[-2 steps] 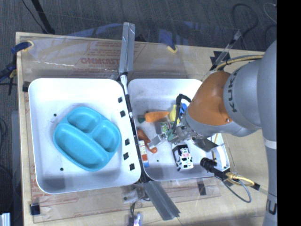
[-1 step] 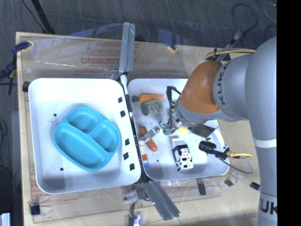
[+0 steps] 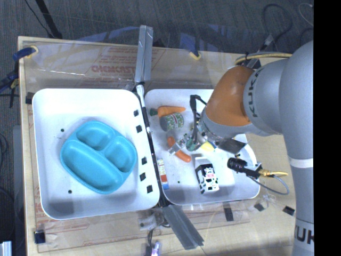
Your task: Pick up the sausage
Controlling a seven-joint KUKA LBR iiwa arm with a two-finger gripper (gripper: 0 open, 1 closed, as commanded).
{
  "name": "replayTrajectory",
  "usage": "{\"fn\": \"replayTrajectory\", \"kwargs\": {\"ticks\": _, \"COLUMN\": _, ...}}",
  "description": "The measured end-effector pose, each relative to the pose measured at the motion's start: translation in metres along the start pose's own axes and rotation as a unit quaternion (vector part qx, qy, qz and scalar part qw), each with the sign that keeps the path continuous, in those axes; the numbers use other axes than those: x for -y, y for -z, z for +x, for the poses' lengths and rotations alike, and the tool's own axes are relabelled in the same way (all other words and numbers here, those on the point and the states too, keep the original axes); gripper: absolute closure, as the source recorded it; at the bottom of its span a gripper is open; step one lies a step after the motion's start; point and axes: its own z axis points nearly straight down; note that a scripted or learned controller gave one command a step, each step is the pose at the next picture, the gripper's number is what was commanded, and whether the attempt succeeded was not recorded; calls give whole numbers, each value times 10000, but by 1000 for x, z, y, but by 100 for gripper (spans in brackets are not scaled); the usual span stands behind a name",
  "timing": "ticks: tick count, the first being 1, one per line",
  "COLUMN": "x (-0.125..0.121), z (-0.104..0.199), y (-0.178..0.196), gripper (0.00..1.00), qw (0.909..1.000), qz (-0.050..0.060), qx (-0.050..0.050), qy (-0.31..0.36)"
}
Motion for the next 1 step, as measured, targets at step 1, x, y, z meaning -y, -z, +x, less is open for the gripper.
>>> {"fn": "replayTrajectory", "kwargs": {"ticks": 1, "x": -34, "z": 28, "y": 176, "gripper": 100, "qw": 9998, "qz": -1, "qx": 4, "qy": -185}}
